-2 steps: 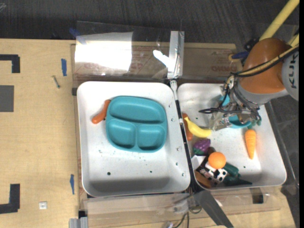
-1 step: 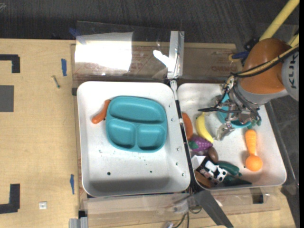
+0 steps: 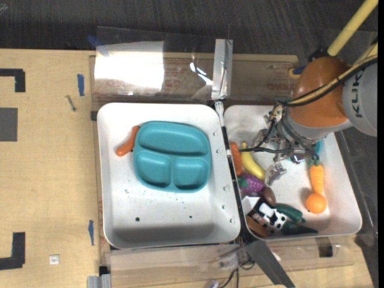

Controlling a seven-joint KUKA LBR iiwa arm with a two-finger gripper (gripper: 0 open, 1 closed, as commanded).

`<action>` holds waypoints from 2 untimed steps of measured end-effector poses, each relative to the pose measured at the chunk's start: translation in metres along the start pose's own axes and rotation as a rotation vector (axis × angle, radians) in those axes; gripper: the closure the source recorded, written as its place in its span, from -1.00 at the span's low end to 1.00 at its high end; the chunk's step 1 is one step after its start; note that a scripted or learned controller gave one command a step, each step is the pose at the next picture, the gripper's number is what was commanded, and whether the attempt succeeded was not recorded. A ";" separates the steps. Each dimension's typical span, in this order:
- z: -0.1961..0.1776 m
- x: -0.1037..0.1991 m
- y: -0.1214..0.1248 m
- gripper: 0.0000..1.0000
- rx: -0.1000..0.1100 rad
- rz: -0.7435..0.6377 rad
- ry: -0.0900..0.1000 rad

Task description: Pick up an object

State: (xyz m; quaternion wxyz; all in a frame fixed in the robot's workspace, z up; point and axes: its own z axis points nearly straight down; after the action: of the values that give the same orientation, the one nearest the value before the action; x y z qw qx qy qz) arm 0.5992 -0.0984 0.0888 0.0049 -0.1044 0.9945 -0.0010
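**Claw low in the right bin, nothing secured yet**

The arm (image 3: 336, 95) reaches in over the right bin (image 3: 348, 212), and the claw (image 3: 282, 158) sits low among the toy food heaped at that bin's left side. Whether the claw is open or closed cannot be told; wires and metal parts clutter the tip, and no object can be seen gripped there. Just beside it lie a yellow banana (image 3: 252, 165) and purple grapes (image 3: 252, 185); an orange carrot (image 3: 316, 179) and an orange ball (image 3: 315, 204) lie to its right, a black-and-white toy (image 3: 271, 216) nearer the front rim. The left bin (image 3: 114, 209) holds a teal divided tray (image 3: 172, 155) with an orange piece (image 3: 126, 143) against its edge.

The step looks like the reach and descent onto a target, probably the banana. Next the claw needs to close squarely on one item and lift clear.

White letters "KU" (image 3: 363, 101) read on the arm's grey casing; the rest is cut off.
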 end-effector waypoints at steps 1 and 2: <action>-0.001 0.062 0.008 -1.00 -0.001 0.061 -0.001; -0.037 0.074 -0.049 -1.00 0.003 0.099 -0.001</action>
State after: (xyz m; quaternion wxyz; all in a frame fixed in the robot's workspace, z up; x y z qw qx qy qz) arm 0.5364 -0.1615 0.1256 0.0056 -0.0548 0.9985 -0.0020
